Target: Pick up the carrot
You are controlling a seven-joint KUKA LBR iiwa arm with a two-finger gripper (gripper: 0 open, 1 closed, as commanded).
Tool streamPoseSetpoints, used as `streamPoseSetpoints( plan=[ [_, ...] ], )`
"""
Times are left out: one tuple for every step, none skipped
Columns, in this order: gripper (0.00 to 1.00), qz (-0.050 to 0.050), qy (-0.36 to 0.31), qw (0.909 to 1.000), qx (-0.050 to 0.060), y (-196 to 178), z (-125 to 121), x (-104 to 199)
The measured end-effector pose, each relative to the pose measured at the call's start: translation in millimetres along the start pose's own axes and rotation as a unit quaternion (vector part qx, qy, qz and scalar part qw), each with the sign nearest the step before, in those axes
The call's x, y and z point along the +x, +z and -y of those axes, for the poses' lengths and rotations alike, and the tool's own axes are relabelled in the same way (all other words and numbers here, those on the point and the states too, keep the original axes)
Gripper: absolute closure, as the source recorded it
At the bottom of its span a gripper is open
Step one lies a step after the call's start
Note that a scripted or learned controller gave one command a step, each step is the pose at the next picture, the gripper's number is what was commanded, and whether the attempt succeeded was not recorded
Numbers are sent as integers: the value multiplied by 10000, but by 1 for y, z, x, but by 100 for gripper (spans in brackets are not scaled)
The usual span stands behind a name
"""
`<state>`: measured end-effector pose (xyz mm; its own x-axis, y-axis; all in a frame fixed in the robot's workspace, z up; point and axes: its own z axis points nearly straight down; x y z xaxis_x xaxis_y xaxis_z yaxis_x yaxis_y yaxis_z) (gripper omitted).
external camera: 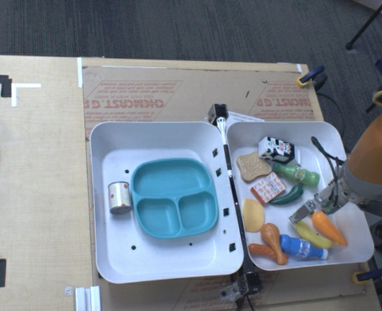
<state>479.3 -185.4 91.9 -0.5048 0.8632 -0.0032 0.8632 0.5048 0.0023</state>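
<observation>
step: reaching | gripper (309, 211) beside carrot (328, 229), finger state unclear | next: close on carrot, lift

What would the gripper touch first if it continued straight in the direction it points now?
Probably the carrot. The gripper points down and to the view's left into the right bin, just above the carrot's upper end, with the yellow banana close beside. Depth is unclear from this view.

The divided plate (174, 196) lies in the left bin (107, 251), a can (119, 197) just left of it; the carrot (327, 229) lies in the right bin (333, 138), the gripper (315, 207) at its left end.
</observation>
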Motion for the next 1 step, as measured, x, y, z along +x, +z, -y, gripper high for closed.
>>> streamPoseSetpoints(
  plan=[
    [100, 11, 20, 10000, -18, -9, -2, -1]
  ],
)
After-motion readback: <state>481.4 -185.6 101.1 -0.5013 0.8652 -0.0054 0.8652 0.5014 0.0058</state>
